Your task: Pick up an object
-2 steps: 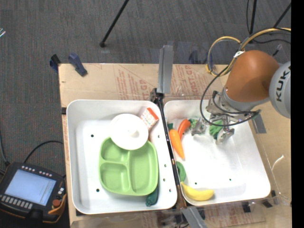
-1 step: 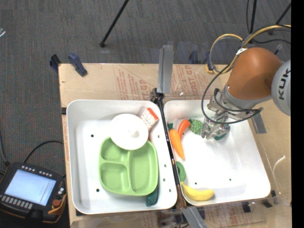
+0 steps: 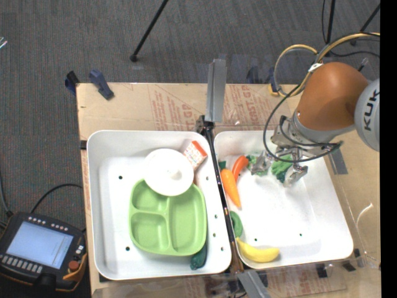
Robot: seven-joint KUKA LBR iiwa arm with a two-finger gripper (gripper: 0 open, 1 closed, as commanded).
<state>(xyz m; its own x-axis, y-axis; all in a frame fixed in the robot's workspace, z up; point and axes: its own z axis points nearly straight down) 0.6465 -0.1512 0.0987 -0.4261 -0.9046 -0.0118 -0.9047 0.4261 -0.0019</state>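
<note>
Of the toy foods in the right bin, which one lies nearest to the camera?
The yellow plastic banana. It lies at the bin's near edge, while the orange plastic carrot and the green pieces lie farther back.

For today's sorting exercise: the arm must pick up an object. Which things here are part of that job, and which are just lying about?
Part of the job:
gripper
green toy under it
carrot
banana

Lying about:
green tray
white lid
control pad
</note>
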